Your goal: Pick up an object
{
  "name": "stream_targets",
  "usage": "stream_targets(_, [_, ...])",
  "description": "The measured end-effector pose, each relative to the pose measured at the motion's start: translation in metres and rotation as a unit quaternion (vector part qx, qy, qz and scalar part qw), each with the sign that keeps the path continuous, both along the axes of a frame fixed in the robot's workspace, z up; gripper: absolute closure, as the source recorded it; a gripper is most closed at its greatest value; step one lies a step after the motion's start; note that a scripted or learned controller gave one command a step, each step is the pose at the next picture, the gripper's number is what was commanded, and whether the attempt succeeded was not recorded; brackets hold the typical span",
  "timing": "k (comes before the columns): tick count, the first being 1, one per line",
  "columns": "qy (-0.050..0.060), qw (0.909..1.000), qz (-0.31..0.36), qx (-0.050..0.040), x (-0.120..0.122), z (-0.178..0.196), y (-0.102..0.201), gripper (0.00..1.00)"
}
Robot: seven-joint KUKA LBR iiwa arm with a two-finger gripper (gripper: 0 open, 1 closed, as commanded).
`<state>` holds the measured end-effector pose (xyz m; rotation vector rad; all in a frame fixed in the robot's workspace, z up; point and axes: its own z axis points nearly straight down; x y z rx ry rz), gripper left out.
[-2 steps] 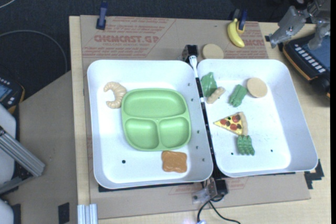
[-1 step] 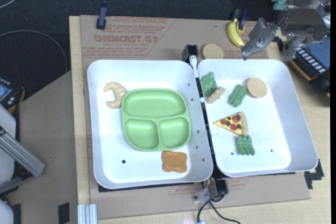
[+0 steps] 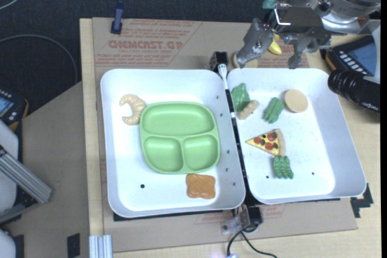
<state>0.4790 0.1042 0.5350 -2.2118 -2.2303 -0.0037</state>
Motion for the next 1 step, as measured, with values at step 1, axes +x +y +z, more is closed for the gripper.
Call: stream_targets(1, [0.000,1.0000,0.000,0.0001,-0.0003,-0.0003,0.0696,0.00])
